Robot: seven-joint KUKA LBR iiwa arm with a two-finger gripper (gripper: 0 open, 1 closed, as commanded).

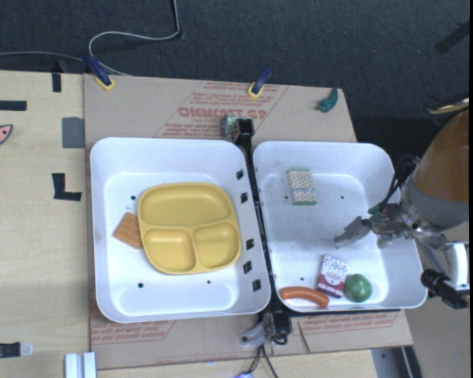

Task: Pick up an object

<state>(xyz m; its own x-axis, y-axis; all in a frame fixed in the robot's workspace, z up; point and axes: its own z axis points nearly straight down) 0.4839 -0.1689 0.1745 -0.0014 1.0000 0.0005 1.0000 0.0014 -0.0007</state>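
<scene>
This looks like a robotics lab, not a home. A bench (31,235) has a cardboard sheet (213,109) fixed w/ yellow-blue clamps (260,83), two white bins (110,211) side by side, black tape marks (61,187), a loose cable (134,36), and a grey-orange arm (445,172) at the right.

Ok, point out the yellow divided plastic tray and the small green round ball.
Yellow divided plastic tray (191,227), camera view, on its central ridge.
Small green round ball (359,288), camera view, on its top.
</scene>
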